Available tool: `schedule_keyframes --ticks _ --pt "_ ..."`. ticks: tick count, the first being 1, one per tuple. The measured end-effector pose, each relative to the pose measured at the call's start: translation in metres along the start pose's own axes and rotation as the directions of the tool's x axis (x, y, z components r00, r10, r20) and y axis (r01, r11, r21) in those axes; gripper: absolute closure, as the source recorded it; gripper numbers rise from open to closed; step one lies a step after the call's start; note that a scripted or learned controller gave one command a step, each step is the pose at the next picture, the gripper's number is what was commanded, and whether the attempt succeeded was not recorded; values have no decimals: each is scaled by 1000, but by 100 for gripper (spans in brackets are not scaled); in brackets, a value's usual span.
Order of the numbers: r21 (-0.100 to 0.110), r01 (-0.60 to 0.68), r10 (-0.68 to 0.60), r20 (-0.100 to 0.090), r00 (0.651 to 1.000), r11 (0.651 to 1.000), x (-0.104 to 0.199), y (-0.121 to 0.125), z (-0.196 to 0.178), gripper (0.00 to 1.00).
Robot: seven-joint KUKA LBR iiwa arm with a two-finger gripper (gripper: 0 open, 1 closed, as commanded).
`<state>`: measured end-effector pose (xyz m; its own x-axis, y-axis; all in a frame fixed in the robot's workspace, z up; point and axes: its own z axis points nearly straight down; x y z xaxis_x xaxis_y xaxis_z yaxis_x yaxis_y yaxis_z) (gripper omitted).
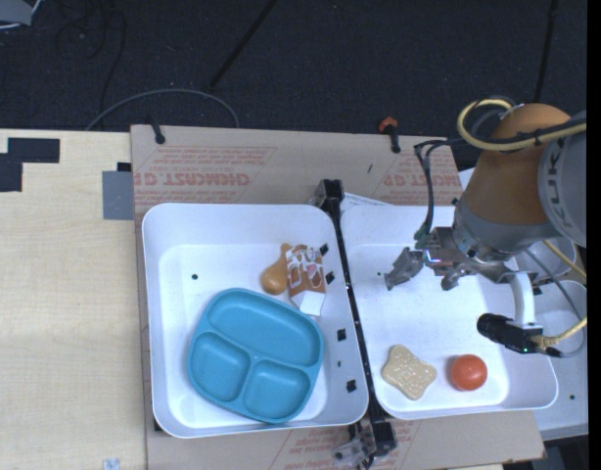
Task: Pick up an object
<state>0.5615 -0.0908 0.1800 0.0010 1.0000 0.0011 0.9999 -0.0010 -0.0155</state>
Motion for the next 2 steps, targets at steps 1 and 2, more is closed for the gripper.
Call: schedule_keyframes --ticks 1,2 --pt "-14 2 -2 1 1000 1000 0 3 -7 0" --pt "-7 1 -1 0 1000 1000 -8 7 51 0"
